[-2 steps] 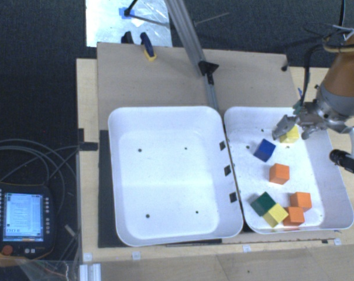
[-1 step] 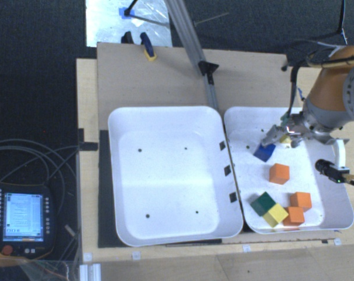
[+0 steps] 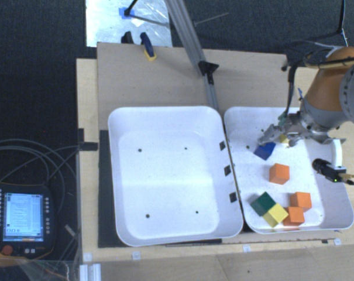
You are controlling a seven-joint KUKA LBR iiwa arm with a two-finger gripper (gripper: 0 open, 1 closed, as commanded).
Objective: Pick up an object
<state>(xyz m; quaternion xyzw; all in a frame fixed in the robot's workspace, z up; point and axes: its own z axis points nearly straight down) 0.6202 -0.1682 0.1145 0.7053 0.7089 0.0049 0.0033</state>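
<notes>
Blue block (image 3: 264,151) looks light and rigid; I'd pinch its flat sides. Gripper (image 3: 272,136) hovers just above it, state unclear.

Two bins side by side on the surface (image 3: 165,75): left bin (image 3: 121,127), right bin (image 3: 241,122). In the right bin, one block (image 3: 264,151) toward the far end, another block (image 3: 279,173) nearer, and a cluster of four blocks (image 3: 282,208) at the near end. Handheld pendant (image 3: 21,218) left of the surface.
</notes>
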